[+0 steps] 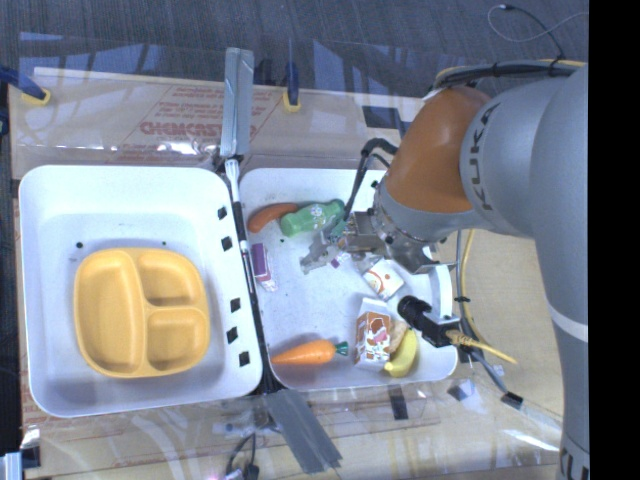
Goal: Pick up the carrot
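The carrot (305, 353), orange with a small green top, lies flat near the front edge of the right bin (300, 183), pointing left. My gripper (325, 254) hangs low over the middle of that bin, below the grey arm with the orange band. It is well behind the carrot, about a hand's width away, and nothing of the carrot is in it. The gripper sits just in front of a green bottle (312, 216).
An orange-brown sausage-shaped piece (270, 215) lies left of the green bottle. A purple item (260, 265) rests by the bin's left wall. A white carton (383, 280), a juice box (375, 338) and a banana (403, 356) crowd the front right. The left bin holds a yellow divided plate (140, 311).
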